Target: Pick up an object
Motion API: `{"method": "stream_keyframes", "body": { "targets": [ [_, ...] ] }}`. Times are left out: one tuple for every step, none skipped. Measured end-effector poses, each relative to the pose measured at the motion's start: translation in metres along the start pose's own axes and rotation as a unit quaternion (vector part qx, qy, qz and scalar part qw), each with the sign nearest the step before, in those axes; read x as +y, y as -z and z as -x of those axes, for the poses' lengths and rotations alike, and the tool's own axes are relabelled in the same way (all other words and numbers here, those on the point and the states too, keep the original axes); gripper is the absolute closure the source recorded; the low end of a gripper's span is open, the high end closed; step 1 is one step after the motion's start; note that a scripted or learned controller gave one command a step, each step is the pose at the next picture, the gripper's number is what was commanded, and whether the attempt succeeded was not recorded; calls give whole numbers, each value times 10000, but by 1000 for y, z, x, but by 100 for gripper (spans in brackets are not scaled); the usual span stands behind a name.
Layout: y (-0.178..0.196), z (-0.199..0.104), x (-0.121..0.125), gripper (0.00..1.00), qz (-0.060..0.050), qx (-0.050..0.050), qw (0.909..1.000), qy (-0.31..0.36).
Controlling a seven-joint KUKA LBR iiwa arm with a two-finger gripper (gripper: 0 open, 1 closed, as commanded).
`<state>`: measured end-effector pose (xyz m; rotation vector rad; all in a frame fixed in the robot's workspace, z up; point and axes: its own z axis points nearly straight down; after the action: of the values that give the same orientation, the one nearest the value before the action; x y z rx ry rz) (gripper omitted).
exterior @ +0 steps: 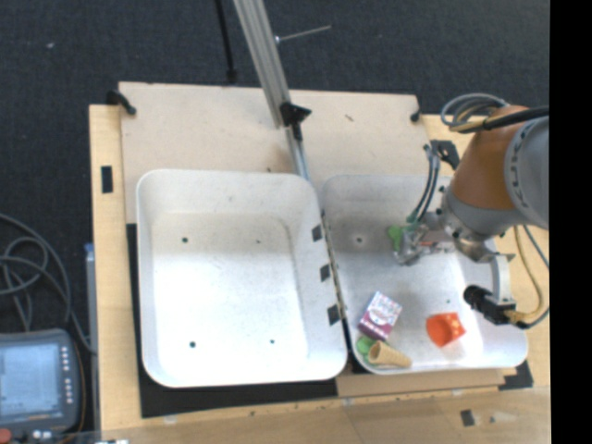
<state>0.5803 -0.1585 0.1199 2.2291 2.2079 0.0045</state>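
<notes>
Dark carpet surrounds a pale wooden bench (213,123) that carries two shallow white bins side by side. A metal pole (264,49) slants up from the bench's rear edge toward twelve o'clock, and a grey screen unit (32,382) sits on the floor at eight o'clock. The left bin (231,276) shows a few dark specks on its floor. The arm (495,178), grey with an orange band, enters at three o'clock and reaches over the right bin (356,211). Its gripper (407,246) hangs low near the middle of that bin, with something green right at its tip; I cannot tell how the jaws stand or whether they hold it. Toward five o'clock in the same bin lie a purple box (380,314), an orange block (445,329) well apart to its right, and a cone (390,356) beside a green piece (366,348) at the front rim.
</notes>
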Motion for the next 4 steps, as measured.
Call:
{"method": "stream_keyframes", "body": {
  "targets": [
    [45,-4,2,100,5,-1,10000,62],
    [109,1,0,100,18,-7,10000,57],
    [151,2,2,100,7,-3,10000,64],
    [136,-51,1,100,-20,3,10000,74]
  ]
}}
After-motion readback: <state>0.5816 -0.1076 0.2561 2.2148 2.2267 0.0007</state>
